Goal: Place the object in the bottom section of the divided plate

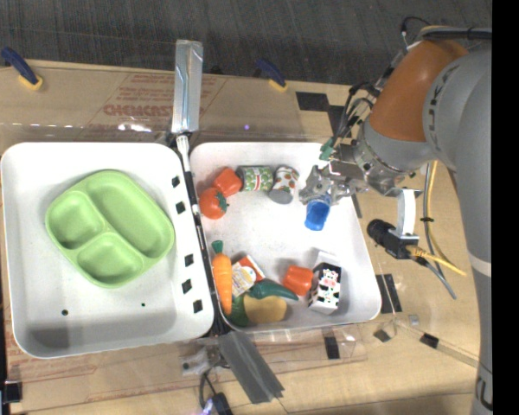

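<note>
A green divided plate [160,223] lies in the left bin [35,318], its bottom section [108,258] bare. Over the upper right part of the right bin [355,240], my gripper [318,199] points down from the grey arm with the orange band. A small blue cup [317,215] sits between its fingertips, and the fingers are shut on it. The cup is well to the right of the plate, across the wall between the two bins.
The right bin also holds a red tomato [214,202], a red pepper [228,181], two small cans [258,178], a carrot [221,277], a snack packet [246,274], a yellow and green toy [268,303], a red cup [298,277] and a cow-print carton [327,288].
</note>
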`<control>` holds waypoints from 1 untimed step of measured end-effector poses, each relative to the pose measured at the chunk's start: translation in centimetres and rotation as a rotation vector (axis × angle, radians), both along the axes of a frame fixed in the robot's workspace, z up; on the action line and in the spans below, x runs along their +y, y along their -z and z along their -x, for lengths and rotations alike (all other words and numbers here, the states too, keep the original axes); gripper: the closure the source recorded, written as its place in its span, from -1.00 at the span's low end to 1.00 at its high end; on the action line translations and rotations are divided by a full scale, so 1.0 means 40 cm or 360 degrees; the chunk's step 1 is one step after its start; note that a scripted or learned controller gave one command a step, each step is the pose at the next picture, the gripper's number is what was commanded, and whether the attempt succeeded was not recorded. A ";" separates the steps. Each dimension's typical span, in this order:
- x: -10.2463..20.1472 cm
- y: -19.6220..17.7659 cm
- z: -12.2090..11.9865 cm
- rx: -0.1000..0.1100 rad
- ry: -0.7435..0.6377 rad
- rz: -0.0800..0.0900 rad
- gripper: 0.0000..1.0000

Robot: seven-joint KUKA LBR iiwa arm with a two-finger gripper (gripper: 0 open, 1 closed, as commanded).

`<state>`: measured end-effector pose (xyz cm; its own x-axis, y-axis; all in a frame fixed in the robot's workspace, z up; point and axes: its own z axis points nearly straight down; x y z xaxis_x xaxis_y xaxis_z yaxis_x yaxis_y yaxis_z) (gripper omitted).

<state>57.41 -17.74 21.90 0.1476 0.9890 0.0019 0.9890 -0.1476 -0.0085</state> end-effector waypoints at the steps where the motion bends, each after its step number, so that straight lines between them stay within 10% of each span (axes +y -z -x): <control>1: 0.203 -0.073 -0.049 -0.0008 -0.0078 0.0003 1.00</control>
